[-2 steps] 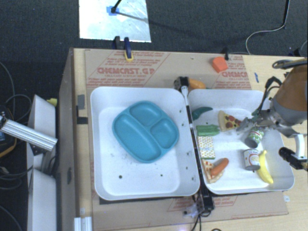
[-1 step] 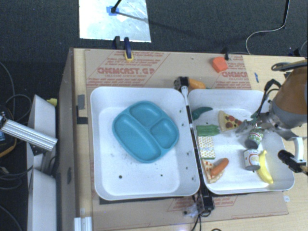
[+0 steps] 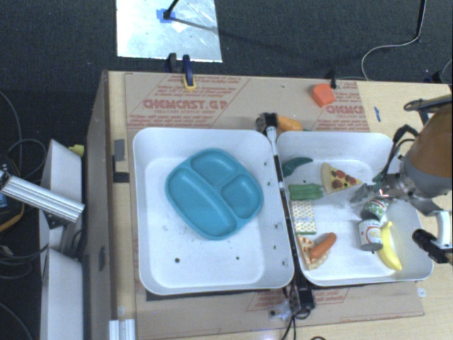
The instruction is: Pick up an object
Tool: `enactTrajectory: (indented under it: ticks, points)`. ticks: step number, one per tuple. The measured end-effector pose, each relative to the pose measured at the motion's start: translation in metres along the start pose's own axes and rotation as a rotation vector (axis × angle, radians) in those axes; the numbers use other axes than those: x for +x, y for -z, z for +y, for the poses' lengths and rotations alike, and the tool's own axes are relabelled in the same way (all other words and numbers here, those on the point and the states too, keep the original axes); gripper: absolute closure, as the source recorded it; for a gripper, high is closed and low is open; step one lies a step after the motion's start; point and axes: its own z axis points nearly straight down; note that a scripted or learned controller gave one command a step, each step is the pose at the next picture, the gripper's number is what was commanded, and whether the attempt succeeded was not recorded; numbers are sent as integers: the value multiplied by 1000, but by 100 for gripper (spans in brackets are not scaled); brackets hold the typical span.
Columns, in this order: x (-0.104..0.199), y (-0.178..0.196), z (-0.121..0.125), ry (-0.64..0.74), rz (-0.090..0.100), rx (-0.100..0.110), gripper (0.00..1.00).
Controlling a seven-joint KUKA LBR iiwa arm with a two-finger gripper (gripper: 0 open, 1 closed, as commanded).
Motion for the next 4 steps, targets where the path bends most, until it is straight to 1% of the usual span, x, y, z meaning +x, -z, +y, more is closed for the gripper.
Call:
enactTrajectory:
  ticks: [1, 2, 3, 4]
  points:
    - [10, 98, 84, 5, 26, 37, 0]
    - [2, -6, 25, 4, 26, 41, 0]
    - [38, -14, 5, 4, 28, 44, 0]
    - [45, -17, 80, 5, 27, 41, 0]
